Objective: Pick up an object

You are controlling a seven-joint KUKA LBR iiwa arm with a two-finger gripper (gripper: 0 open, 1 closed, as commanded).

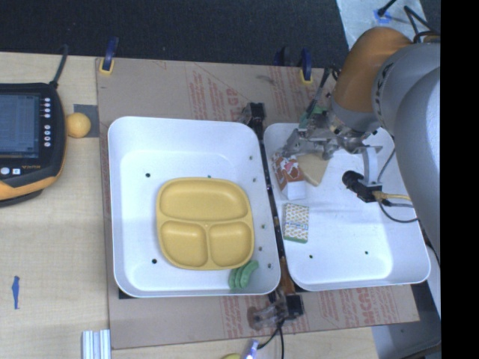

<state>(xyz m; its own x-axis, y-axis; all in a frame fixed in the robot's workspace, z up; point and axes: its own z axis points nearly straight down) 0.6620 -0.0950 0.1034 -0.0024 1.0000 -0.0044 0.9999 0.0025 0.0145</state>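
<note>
- The gripper hangs low over the far left corner of the right bin; whether it grasps anything cannot be told.
- Just beneath it lie a red-and-white packet, a tan wedge and a small white block.
- A patterned card lies nearer, apart.
- The left bin holds a yellow divided tray and a green object.
</note>
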